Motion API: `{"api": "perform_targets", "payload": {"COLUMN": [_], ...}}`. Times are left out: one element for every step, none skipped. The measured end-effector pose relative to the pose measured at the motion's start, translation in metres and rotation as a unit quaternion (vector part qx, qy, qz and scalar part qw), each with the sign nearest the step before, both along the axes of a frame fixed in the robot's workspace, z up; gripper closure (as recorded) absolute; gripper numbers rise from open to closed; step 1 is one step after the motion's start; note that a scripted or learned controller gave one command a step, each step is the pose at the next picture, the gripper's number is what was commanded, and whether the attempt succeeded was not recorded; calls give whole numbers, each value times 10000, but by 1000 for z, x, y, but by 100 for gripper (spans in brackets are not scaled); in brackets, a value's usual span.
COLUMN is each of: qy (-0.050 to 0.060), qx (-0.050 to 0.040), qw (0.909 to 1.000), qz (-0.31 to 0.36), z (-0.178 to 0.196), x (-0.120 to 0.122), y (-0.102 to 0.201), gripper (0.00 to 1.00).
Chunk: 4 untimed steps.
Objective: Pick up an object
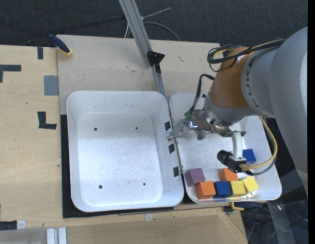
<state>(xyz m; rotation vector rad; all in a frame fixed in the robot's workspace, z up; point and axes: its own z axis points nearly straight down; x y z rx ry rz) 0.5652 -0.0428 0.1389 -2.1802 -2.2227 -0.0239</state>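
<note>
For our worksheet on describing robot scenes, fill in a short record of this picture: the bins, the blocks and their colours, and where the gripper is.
bins: left bin and right bin, side by side
blocks: about seven, all in the right bin, toward its near edge
colours: purple block; orange blocks, two; blue blocks, two; yellow blocks, apparently two
gripper: above the rim where the bins meet, apart from the blocks
held: no block at the gripper

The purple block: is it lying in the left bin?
No, the purple block lies in the right bin, next to an orange block.
</note>
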Motion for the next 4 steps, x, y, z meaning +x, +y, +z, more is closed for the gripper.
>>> {"api": "perform_targets", "payload": {"qy": [25, 23, 23, 23], "qx": [108, 105, 105, 105], "qw": [9999, 9999, 9999, 9999], "qz": [53, 57, 57, 57], "z": [1, 1, 1, 1], "x": [1, 1, 1, 1], "y": [8, 8, 8, 8], "gripper": [100, 100, 100, 100]}}
